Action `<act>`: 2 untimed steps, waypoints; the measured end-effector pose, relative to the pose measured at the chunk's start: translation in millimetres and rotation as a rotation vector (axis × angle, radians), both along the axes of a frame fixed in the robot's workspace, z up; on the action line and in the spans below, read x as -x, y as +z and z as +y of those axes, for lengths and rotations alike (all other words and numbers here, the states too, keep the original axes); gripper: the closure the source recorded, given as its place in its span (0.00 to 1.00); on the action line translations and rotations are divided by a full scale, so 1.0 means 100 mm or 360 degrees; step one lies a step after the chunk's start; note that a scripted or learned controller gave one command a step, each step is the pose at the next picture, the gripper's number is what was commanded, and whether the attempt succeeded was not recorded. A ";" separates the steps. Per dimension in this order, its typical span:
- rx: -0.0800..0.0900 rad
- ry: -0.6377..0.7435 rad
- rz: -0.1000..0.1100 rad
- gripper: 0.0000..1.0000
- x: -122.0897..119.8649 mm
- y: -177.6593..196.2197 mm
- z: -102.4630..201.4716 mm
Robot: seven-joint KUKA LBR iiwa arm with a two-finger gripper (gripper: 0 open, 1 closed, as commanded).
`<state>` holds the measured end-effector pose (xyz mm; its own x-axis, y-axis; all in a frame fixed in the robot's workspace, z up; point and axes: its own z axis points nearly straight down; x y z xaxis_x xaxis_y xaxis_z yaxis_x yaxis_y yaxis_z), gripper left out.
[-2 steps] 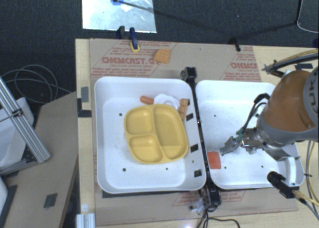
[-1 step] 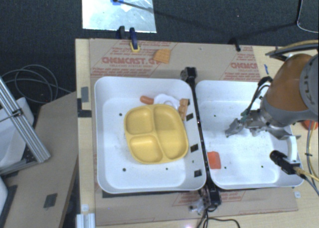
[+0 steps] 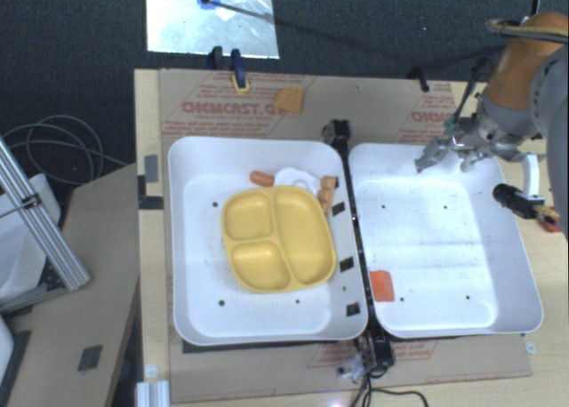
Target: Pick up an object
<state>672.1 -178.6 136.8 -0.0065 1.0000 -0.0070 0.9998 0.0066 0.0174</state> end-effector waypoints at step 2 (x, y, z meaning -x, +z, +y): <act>-0.0010 0.0003 0.0020 0.00 0.29 -0.13 0.95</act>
<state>642.9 -83.8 123.8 -0.0087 1.0000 -0.0007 1.0000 0.0087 0.0047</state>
